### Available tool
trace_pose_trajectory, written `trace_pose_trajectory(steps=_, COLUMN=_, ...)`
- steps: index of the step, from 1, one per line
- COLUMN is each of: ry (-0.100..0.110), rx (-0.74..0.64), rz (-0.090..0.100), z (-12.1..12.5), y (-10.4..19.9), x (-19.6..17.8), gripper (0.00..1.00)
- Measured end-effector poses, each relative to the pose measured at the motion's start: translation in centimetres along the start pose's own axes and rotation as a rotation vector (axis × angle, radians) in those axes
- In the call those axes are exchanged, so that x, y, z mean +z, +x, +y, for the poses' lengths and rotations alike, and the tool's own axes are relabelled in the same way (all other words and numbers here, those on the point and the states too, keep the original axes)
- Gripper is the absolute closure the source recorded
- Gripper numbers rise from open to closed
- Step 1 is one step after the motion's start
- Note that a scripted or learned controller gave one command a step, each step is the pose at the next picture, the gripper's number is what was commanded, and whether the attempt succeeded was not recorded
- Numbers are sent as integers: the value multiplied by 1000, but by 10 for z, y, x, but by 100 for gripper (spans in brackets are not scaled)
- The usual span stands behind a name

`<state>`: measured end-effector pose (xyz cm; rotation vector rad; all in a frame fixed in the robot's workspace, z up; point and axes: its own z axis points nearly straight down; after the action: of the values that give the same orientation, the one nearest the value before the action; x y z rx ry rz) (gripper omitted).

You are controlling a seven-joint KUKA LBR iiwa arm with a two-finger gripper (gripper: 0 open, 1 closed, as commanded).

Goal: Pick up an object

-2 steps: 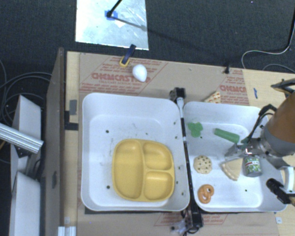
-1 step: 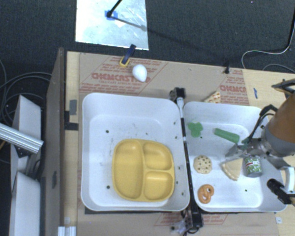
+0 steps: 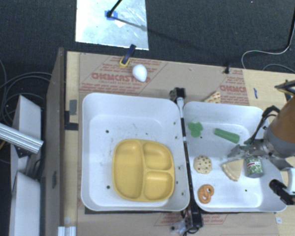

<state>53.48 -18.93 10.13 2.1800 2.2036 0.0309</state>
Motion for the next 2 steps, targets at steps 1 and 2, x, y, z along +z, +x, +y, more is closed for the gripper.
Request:
trace_pose_trajectory(steps=1, ry=23, rx=3, rz=8, z=94, y=-20, x=-91, gripper=0)
trace_pose_trajectory(steps=2, ry=45, rx=12, rz=17, z=41, y=-17, x=23, gripper=0)
